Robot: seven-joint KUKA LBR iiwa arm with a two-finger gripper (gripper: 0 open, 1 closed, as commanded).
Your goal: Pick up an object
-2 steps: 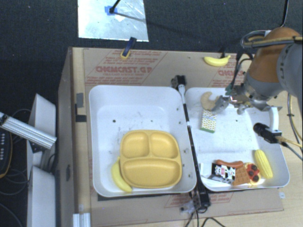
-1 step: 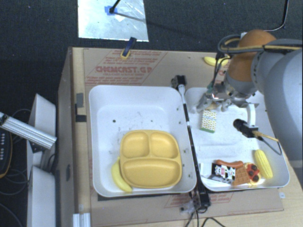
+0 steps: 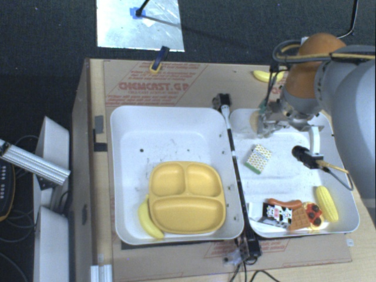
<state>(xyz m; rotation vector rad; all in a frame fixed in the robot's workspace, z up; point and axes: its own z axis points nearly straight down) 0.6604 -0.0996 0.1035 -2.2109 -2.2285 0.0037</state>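
Green-and-white, the small checkered block [image 3: 258,158] lies loose on the floor of the right bin [image 3: 346,216], apparently the nearest candidate, with the gripper [image 3: 269,124] just above it near the far wall, its grasp impossible to judge, so nothing looks lifted yet.

Brown bench top [image 3: 170,81] printed with red lettering, set on dark carpet [image 3: 41,46]. A silvery sheet [image 3: 141,17] lies on the carpet beyond the bench's far edge, with a small blue piece [image 3: 138,12] on it. A blue-and-yellow clip [image 3: 158,59] sits at the bench's far edge. White panels [image 3: 51,175] and a metal rail [image 3: 35,162] stand to the left, beside black cables [image 3: 12,210].
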